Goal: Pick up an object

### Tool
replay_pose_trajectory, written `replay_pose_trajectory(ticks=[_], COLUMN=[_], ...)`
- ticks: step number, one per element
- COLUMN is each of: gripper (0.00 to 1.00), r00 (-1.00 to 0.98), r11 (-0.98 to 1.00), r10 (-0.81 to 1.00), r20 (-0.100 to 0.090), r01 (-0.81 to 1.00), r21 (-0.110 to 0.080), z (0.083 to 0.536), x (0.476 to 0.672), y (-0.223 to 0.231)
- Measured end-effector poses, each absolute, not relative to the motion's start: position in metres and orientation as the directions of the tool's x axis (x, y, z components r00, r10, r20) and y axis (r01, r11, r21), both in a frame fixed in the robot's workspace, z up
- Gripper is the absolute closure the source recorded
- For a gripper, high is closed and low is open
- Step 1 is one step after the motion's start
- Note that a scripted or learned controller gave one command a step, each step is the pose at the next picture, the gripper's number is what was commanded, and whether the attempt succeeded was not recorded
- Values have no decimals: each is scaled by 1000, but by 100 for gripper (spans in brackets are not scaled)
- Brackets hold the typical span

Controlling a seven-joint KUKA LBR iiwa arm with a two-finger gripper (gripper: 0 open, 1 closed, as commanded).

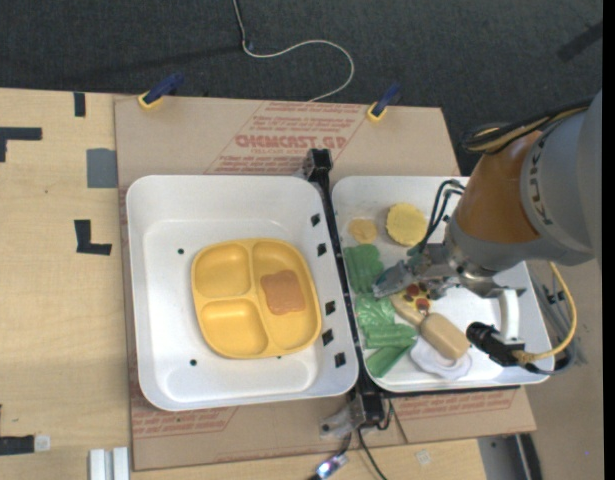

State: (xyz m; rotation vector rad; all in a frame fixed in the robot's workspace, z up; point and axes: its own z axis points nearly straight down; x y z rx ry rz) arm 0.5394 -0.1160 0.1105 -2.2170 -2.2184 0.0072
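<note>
- Toy food [387, 298] lies heaped in the right bin [442, 184], and any piece of it would serve as the object to pick up: green leafy pieces [365, 268] run along the bin's left wall, a bread roll [441, 336] rests on something white near the front edge, and two yellow rounds [405, 223] sit toward the back.
- The gripper [412, 280] hangs low over the middle of that bin, just beside the green pieces and close to a small red bit [417, 292], so this heap is probably where the program is trying for a grasp.
- How far the gripper is open cannot be told here, as the wrist and clutter hide that part; nothing can be seen held in it.
- The arm [507, 203] leans in over the bin's right edge, which keeps its bulk clear of the pile.
- The left bin [147, 208] carries a yellow divided plate [255, 298] near its centre, with a brown patty [283, 292] in the plate's right compartment, well apart from the gripper.
- Because the pieces touch and overlap, a grasp here could catch two at once or slip off a rounded one.
</note>
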Motion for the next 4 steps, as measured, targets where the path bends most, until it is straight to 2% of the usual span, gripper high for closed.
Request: replay_pose_trajectory(ticks=[1,2,3,4], gripper=[0,100,100,100], r00=[-1,-2,-1,0], r11=[1,2,1,0], r10=[1000,1000,1000,1000], r20=[-1,2,0,0], r01=[1000,1000,1000,1000], r21=[4,13,-1,0], z=[87,101,152,197], x=[542,545,535,533], y=[-116,-114,-109,-117])
